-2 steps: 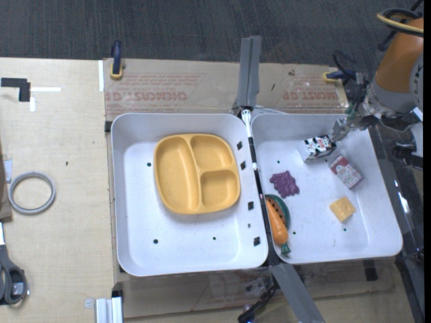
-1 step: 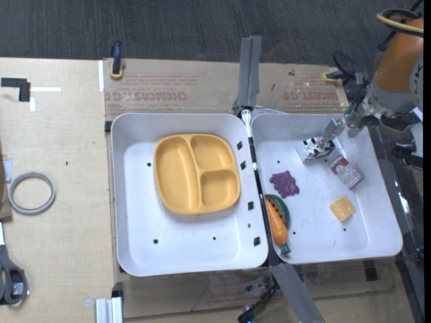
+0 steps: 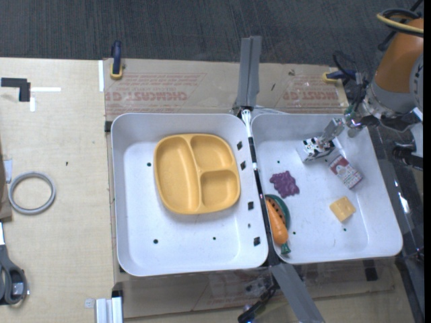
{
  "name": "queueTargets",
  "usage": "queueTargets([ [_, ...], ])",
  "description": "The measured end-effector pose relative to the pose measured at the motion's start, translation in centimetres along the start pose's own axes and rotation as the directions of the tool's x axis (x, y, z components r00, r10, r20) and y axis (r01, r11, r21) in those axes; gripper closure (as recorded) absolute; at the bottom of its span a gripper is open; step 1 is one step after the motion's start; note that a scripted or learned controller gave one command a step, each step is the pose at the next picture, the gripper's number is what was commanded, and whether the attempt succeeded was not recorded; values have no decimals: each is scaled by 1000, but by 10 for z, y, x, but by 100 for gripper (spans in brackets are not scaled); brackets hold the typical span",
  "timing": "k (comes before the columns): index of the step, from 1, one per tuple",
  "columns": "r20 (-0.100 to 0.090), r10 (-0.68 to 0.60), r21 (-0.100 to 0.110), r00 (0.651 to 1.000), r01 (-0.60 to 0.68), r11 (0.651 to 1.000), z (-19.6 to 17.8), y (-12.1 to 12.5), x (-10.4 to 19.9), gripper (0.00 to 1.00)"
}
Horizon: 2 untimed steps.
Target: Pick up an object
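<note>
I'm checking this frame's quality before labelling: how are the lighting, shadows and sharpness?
Camera view: even, soft light with no hard shadows; mild sheen on the white bins' rims; the gripper and small items beside it look soft and hard to resolve; the yellow plate is reasonably sharp.

We see dark carpet floor beyond the pale wooden counter; a grey tape ring lies on the counter, left of brown cardboard.

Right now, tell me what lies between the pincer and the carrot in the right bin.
In the camera view, the purple grape cluster lies between the pincer and the carrot. Bare white floor of the right bin makes up the remainder.
</note>
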<state>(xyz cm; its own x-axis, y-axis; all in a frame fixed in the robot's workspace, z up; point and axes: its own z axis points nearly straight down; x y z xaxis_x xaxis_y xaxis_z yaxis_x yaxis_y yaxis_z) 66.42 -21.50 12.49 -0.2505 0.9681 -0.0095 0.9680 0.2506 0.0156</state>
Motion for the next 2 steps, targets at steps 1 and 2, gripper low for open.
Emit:
queueTargets([
  [1,-7,47,15,999,-47,999,-35,8,45,0],
  [2,0,399,17,917,-399,917,18,3,31,0],
])
